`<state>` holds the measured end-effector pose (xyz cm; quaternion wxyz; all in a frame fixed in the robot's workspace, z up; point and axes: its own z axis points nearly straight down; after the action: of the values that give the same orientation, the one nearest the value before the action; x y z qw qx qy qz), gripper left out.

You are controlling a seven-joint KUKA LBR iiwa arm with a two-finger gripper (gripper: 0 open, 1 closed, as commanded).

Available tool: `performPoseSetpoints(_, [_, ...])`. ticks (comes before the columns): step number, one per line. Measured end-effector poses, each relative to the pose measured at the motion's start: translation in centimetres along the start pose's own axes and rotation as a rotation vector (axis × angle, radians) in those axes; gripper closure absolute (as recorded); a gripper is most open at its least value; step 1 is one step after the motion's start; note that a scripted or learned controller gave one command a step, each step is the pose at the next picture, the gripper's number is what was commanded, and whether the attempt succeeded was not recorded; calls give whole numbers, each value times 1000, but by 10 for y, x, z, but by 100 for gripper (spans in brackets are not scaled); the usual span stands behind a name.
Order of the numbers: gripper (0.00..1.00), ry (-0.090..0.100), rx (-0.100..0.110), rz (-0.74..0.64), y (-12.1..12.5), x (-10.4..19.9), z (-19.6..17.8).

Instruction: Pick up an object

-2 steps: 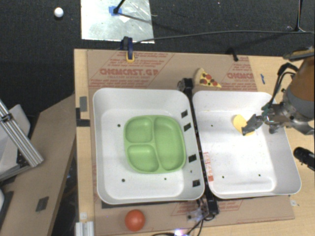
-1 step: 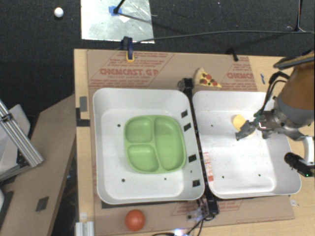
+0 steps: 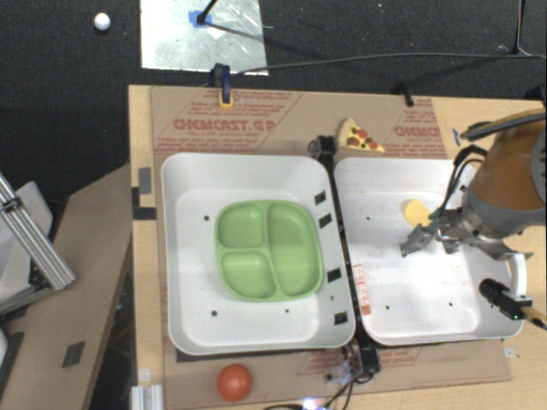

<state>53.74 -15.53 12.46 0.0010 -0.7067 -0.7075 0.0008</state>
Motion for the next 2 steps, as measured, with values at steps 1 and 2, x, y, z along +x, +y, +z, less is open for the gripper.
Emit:
performPoseSetpoints(1, [0,1,-1,0,0,0,42])
performPoseSetpoints(2, [100,-1,-5,0,2,0,29])
